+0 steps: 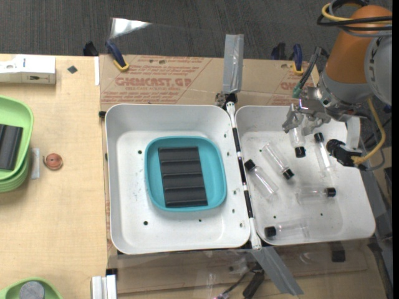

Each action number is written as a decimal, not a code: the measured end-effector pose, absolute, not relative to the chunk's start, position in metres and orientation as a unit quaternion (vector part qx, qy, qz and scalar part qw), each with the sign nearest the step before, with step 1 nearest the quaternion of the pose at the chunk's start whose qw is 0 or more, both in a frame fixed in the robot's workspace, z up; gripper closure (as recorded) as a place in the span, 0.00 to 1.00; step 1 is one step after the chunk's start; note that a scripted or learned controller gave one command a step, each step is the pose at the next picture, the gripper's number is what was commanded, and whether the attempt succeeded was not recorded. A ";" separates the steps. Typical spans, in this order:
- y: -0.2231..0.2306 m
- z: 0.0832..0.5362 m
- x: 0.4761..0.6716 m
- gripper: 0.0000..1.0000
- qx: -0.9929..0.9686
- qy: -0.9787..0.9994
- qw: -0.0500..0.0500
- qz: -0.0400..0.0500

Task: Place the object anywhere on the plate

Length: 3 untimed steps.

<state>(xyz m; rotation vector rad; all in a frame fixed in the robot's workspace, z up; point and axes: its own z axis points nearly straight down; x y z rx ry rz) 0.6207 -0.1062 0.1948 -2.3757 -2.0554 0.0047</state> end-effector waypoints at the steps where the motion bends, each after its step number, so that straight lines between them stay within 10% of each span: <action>1: -0.029 0.191 0.568 1.00 -0.715 -0.699 0.001 0.001; 2: 0.038 0.191 0.545 1.00 -0.688 -0.726 0.001 0.002; 3: 0.038 0.191 0.545 0.00 -0.688 -0.726 0.001 0.002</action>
